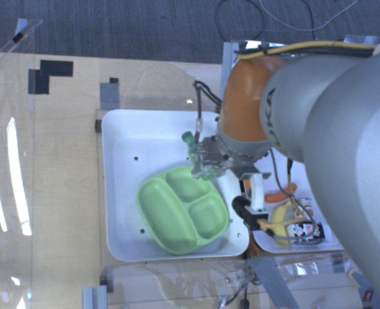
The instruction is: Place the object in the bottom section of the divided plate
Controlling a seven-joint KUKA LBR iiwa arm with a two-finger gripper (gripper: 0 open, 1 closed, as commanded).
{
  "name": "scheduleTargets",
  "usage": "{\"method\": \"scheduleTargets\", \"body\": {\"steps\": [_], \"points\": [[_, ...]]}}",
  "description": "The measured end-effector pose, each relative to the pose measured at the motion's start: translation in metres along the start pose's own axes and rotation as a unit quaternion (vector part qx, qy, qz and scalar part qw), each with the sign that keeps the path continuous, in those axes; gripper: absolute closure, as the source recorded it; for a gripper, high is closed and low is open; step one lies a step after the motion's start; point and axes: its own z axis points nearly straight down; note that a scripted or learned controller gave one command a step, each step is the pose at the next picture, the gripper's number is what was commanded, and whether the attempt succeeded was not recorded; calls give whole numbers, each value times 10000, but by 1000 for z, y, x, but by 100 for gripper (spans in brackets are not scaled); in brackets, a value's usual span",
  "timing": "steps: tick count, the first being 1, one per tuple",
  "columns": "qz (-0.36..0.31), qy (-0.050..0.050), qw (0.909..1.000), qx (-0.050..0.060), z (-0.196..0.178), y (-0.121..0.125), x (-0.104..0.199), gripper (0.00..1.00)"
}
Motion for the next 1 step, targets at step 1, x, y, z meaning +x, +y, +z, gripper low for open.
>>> {"method": "scheduleTargets", "body": {"steps": [1], "points": [[-2, -3, 10000, -1, 0, 0, 0, 0]]}}
